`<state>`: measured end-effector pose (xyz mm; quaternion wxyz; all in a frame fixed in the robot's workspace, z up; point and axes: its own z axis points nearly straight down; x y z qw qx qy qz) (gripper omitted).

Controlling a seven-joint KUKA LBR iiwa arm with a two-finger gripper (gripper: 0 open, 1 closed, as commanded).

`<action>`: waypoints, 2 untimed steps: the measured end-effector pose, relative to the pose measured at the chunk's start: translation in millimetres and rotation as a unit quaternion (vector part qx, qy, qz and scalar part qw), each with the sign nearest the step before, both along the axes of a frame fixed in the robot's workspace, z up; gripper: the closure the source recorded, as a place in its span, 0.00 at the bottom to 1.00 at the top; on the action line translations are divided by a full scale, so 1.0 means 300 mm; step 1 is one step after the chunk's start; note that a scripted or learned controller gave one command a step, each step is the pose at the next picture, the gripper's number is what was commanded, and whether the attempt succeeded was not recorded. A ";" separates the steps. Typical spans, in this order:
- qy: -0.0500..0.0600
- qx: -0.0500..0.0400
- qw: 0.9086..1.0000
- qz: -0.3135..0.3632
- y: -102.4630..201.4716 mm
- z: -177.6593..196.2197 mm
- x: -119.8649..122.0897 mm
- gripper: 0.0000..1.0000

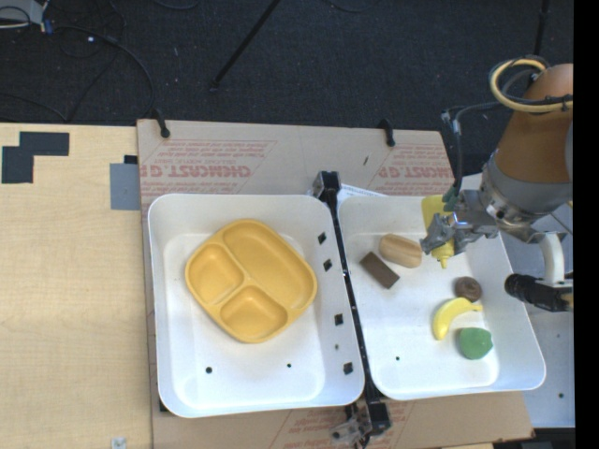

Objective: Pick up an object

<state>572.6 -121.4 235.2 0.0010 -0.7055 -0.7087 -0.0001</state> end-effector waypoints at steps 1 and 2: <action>0.001 0.001 1.000 0.001 0.200 -0.034 0.017 1.00; 0.001 0.000 1.000 0.000 0.394 -0.013 0.053 1.00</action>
